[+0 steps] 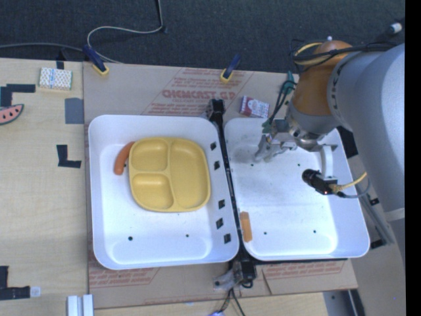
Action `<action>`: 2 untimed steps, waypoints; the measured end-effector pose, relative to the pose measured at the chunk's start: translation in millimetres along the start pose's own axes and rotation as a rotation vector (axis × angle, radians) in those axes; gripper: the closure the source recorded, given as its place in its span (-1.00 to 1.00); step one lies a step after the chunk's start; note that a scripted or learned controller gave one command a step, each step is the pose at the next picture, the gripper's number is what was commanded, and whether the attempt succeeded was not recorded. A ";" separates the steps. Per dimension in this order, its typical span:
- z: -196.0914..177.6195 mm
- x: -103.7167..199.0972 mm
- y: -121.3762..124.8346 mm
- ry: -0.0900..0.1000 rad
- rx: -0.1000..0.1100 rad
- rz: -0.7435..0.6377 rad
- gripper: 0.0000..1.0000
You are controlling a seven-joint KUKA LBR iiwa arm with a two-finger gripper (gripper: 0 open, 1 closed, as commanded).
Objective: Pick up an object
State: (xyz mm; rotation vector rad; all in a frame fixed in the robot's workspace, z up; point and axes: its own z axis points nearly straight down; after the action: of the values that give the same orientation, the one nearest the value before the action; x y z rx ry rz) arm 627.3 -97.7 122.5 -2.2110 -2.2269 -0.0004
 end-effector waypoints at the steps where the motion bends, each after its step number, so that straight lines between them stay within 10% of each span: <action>1: -9.1 0.9 -0.1 0.001 0.001 -0.001 1.00; 2: -9.0 0.8 -0.2 0.001 0.001 -0.001 -1.00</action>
State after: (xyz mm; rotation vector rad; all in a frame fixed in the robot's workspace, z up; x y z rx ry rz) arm 627.2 -96.9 131.5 -2.2092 -2.2270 -0.0002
